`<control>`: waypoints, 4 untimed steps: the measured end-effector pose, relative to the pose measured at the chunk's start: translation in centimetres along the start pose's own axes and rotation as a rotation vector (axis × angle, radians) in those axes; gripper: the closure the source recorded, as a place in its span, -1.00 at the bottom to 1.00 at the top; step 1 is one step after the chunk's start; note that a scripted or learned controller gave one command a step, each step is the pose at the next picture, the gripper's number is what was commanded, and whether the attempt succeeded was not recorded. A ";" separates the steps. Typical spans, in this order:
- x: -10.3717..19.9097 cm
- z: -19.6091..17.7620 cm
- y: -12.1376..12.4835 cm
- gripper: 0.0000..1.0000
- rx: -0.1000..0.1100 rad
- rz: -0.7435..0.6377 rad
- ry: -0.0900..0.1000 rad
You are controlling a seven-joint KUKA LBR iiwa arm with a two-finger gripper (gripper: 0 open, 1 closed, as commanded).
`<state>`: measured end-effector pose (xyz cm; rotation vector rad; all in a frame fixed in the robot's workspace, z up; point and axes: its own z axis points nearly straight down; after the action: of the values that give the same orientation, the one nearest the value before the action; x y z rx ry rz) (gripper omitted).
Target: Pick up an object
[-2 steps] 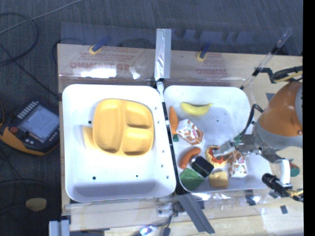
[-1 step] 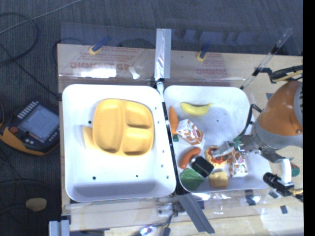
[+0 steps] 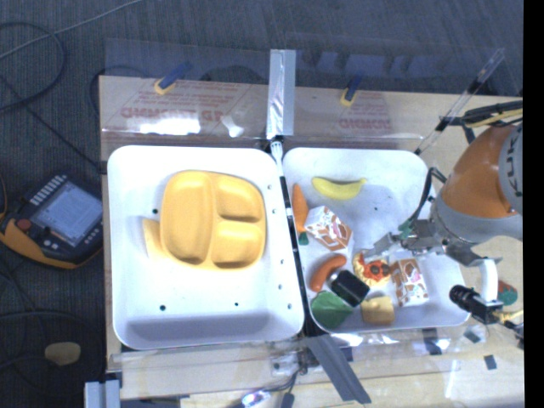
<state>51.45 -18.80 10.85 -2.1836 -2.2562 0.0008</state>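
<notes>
Approach step, by the look of it: nothing lifted yet. Gripper (image 3: 406, 238) low over the right bin (image 3: 399, 164), just above the crowded near-right cluster, beside the pizza-like toy (image 3: 372, 269) and the small printed carton (image 3: 410, 281). Finger state impossible to tell; nothing visibly held. Arm reaching in from the right, orange band (image 3: 480, 181) above the wrist, tilted down. Next: probably a clean descent onto one item, then closing. Yellow tray (image 3: 211, 218) in the left bin (image 3: 127, 313).

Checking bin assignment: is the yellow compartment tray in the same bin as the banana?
No, the yellow tray lies in the left bin, while the banana lies near the top of the right bin.
</notes>
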 end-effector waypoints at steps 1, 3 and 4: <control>0.0 0.0 0.0 -1.00 0.000 0.000 0.001; 7.1 1.4 5.4 1.00 -0.016 0.288 -0.004; 9.9 -7.5 6.7 1.00 0.001 -0.051 -0.006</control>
<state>57.87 -8.70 18.34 -2.1280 -2.3138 0.0085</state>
